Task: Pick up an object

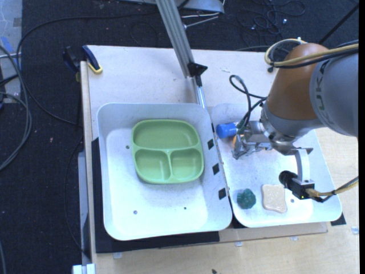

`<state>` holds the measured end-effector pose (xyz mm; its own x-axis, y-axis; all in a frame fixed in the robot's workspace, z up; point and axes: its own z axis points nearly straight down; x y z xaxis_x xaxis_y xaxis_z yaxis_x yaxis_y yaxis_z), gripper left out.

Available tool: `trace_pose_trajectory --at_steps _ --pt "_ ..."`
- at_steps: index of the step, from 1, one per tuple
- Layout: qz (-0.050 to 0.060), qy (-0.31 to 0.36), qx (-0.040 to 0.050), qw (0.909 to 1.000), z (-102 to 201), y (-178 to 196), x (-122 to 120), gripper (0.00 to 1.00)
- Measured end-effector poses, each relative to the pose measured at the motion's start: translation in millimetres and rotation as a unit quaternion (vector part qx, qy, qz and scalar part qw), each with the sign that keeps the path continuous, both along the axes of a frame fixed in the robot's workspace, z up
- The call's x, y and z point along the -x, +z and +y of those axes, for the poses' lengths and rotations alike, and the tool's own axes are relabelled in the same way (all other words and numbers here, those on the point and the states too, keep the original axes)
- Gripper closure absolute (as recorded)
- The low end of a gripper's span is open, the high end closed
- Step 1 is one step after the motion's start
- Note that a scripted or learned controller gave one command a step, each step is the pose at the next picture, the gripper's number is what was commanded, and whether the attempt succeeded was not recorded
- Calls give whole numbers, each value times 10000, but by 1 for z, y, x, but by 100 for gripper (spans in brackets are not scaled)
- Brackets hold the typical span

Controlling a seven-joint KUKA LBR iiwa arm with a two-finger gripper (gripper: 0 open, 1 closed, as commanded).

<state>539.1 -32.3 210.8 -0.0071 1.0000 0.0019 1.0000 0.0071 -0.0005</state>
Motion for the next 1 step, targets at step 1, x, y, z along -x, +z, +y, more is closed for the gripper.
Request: trace_pose_trajectory --at_steps 1 --pt "-10 3 -2 10000 56 13 -9 100"
